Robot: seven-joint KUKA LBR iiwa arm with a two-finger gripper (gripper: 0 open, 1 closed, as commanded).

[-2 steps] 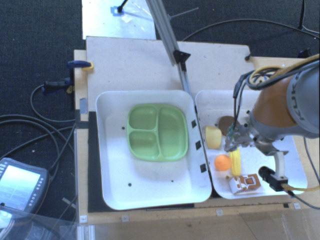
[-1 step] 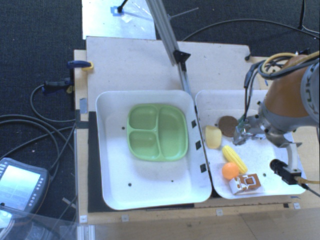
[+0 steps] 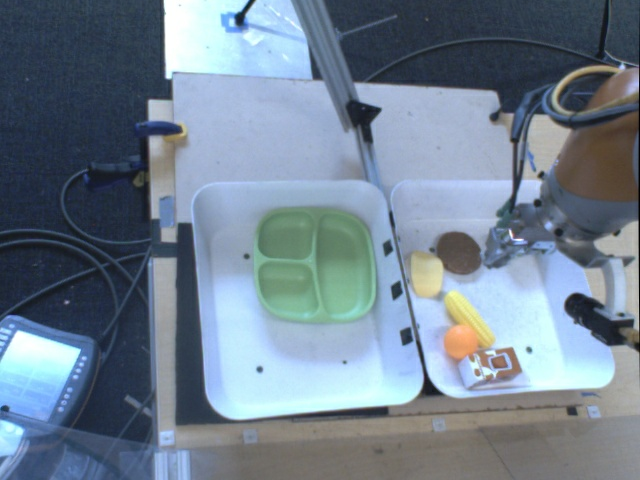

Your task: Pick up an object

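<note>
Where the two white bins meet at the middle of the bench, you have the left bin [image 3: 215, 368] holding a single item: a light green divided plate [image 3: 315, 264] with three compartments, lying flat toward the bin's upper right. None of the plate's compartments carries anything.

Your pickable things all sit in the right bin [image 3: 570, 353]. A brown round disc [image 3: 460, 252], perhaps a cookie or a patty, lies near the bin's upper left. Just below and left of it you will find a pale yellow block [image 3: 427, 274], close against the wall shared with the other bin. Below that, a yellow corn cob [image 3: 469, 314] lies at a slant, and an orange ball [image 3: 460, 341] touches its lower end. Just beside the ball, to the lower right, sits a small brown and white carton [image 3: 491, 368].

The gripper [image 3: 503, 248] is low over the right bin, just right of the brown disc, with the grey and orange arm [image 3: 600, 158] coming in from the right. You can see nothing between the fingers; whether they are spread or closed is not clear at this angle.
</note>
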